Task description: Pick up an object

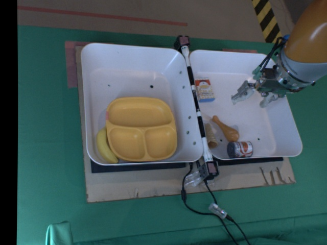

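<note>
The tool (255, 96) hangs over the right bin (286, 131), near its far right corner, with its two fingers spread apart and nothing between them.

Four things lie in that bin, any of which would serve. A small box (204, 90) lies flat by the left wall, toward the far edge. A wooden drumstick-shaped piece (226, 129) lies near the middle of the bin floor. A thin brown stick (210, 135) lies just beside it, close against the left wall. A can (240, 149) lies on its side by the near edge.

The box looks light and stiff, probably card; its flat faces suit a pinch across the narrow width, though it sits close to the wall. The wooden piece looks light and hard; its slim neck gives the surest hold. The can is likely the heaviest, smooth and apt to roll, so it should be taken across its round body. The stick hugs the wall, leaving little room for a finger.

The left bin (92, 86) holds a yellow tray (142, 128) and a banana (104, 147) at its near left corner.
</note>
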Available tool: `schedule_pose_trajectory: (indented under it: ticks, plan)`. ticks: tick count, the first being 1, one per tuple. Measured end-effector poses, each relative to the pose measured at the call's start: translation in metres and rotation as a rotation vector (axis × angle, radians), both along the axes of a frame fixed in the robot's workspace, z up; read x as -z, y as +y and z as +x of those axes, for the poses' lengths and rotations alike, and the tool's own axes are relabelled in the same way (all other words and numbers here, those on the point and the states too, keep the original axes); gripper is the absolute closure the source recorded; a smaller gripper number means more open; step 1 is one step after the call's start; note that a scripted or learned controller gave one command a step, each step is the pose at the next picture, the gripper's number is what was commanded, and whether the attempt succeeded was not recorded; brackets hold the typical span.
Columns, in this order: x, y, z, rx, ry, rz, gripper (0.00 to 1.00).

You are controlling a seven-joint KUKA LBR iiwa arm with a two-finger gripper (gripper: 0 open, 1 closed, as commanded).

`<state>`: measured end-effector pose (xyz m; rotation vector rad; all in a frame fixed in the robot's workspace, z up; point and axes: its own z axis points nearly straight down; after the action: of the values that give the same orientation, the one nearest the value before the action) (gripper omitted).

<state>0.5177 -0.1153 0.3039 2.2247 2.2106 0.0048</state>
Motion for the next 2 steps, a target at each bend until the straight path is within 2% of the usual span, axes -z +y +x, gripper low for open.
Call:
schedule_pose_trajectory:
  ticks: [1, 2]
  plan:
    - [0.084, 0.018, 0.014, 0.0, 0.002, 0.0, 0.0]
    - [0.116, 0.004, -0.042, -0.001, -0.021, -0.004, 0.0]
